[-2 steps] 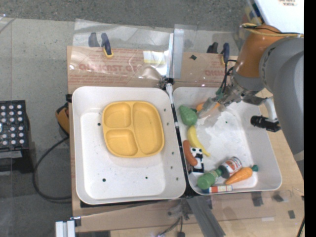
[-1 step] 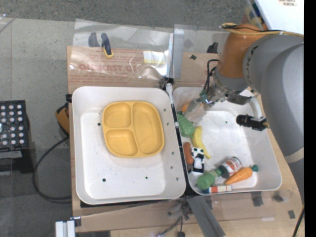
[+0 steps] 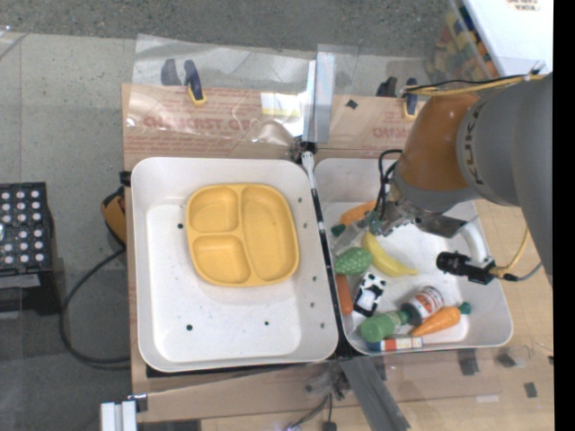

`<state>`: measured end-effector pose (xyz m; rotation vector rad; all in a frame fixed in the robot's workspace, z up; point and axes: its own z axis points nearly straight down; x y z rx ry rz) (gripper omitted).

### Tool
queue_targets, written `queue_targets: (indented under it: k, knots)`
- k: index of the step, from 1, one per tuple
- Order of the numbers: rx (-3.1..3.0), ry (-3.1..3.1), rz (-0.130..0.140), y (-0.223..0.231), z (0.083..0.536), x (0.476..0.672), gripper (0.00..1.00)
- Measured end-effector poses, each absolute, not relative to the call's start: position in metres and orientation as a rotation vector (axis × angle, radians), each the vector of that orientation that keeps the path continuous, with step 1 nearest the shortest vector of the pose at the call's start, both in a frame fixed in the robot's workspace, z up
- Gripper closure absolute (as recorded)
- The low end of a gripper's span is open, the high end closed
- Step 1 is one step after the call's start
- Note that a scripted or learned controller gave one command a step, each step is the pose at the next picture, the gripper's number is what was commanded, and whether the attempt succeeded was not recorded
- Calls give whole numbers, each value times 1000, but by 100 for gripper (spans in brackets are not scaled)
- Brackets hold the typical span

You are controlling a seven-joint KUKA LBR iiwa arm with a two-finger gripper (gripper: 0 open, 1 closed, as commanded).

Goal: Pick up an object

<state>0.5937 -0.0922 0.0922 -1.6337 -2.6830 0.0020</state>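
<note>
Right bin (image 3: 492, 330): hand (image 3: 377, 226) hangs just above the banana (image 3: 388, 257).

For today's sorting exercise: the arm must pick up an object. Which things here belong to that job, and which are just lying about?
Belonging to the job:
tool
right bin
banana
carrot
cow toy
small bottle

Just lying about:
left bin
yellow divided plate
blue clamps
</note>
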Motion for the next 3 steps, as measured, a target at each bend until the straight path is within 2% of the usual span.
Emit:
queue_targets:
  k: [1, 2, 3]
  knots:
    - [-1638, -2683, -4, -92, 103, 595, 100]
    - [-1638, -2682, -3, -93, 102, 594, 0]
    - [-1704, -2641, 0, -101, 94, 501, 0]
